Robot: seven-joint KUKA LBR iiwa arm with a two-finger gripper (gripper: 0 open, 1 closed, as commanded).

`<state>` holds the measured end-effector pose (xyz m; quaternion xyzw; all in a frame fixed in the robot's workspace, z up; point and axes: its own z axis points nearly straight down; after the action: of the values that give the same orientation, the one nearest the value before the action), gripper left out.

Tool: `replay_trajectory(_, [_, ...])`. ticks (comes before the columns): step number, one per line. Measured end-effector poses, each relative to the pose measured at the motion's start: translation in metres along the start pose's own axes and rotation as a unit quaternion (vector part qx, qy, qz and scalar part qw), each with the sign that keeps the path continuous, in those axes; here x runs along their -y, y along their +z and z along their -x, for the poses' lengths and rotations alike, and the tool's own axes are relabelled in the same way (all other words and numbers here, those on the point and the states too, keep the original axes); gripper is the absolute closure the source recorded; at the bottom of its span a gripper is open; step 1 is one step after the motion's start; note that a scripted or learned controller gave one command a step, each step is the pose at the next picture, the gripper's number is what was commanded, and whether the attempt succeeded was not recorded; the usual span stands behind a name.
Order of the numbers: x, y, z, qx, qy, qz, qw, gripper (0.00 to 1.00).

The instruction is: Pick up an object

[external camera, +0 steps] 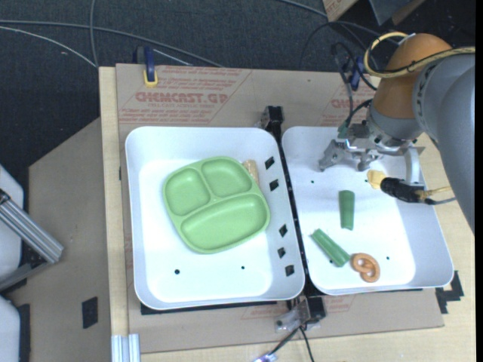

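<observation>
Green cylinder (pixel 346 209) just below gripper (pixel 349 157) in right bin (pixel 430 270), pretzel (pixel 366 266) further down. Fingers' state: can't tell. Risk: round stick rolls away, empty grab.

divided plate (pixel 216 204) in left bin (pixel 151 262); two cylinders (pixel 346 209) (pixel 330 246) and pretzel (pixel 366 266) in right bin (pixel 423 240).

Looks like robotics lab: arm (pixel 445 89) over bench (pixel 189 89), two white bins (pixel 143 202), loose cables (pixel 90 29) on dark floor, clamp (pixel 150 64), aluminium rail (pixel 26 221).
</observation>
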<state>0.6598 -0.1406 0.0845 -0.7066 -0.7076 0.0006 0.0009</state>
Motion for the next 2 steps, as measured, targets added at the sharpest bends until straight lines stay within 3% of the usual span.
replay_trajectory(1, [-0.001, -0.013, 0.000, 0.000, 0.000, 0.002, 1.0000, 1.00])
replay_trajectory(2, [-0.001, -0.055, 0.000, 0.000, 0.000, 0.002, 1.0000, 1.00])
